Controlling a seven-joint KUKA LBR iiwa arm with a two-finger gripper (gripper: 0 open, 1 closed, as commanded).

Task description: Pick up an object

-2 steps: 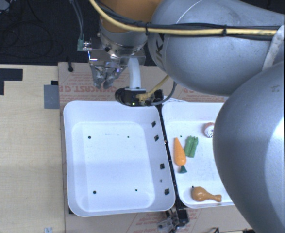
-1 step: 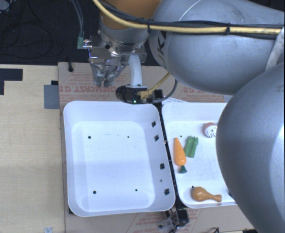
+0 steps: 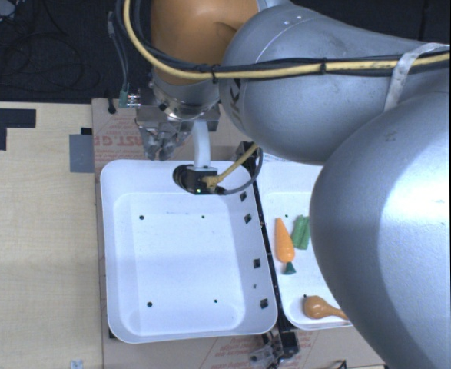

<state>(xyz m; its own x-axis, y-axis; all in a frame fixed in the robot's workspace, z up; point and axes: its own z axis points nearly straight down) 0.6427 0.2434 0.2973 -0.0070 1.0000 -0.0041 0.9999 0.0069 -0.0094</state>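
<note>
My gripper (image 3: 164, 141) hangs over the far rim of the left white bin (image 3: 117, 206), close to its back left corner, below the orange band of the wrist. I see nothing held in it. In the right bin (image 3: 302, 183) lie an orange carrot (image 3: 284, 241) with a green tip, a green piece (image 3: 300, 231) touching its right side, and a yellow-orange gourd-shaped object (image 3: 321, 307) nearer the front. The arm covers most of the right bin.
A black module with a yellow cable (image 3: 197, 180) hangs from the wrist over the left bin's far edge. The bins stand on cardboard (image 3: 117, 133) on a pale wooden bench (image 3: 33, 229). A black divider (image 3: 265, 244) runs between the bins.
</note>
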